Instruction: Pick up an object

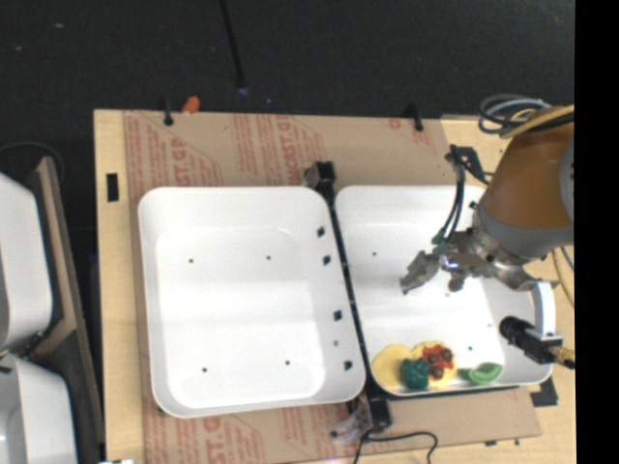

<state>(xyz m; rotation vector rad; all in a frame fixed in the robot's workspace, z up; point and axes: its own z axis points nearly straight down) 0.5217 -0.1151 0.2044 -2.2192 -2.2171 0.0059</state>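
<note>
1. The bench (232, 153) is a pale wooden board with red printed lettering, set against a dark floor, and it carries both bins side by side.
2. The left bin (242, 298) is a shallow white tray with rounded corners; a few small dark dots mark its floor.
3. The right bin (387, 220) sits just beside it, the two touching along a shared middle edge fitted with small black clips.
4. The arm (527, 196) reaches in from the right, its orange band broad above the grey wrist, with cables looping behind it near the top right corner.
5. The gripper (426, 271) hangs over the middle of the right bin, pointing toward the left. Nothing is visible between its fingers, and whether they are spread or closed I cannot tell at this sharpness.
6. A yellow object (392, 363) lies at the near edge of the right bin, flat against the bin floor.
7. A teal object (416, 375) rests on or against the yellow one.
8. A red and dark object (439, 356) sits just beside the teal piece, touching the same cluster.
9. A green object (484, 372) lies just to the right of the cluster, near the bin's near right corner.
10. The whole cluster lies well apart from the gripper, nearer the camera.
</note>
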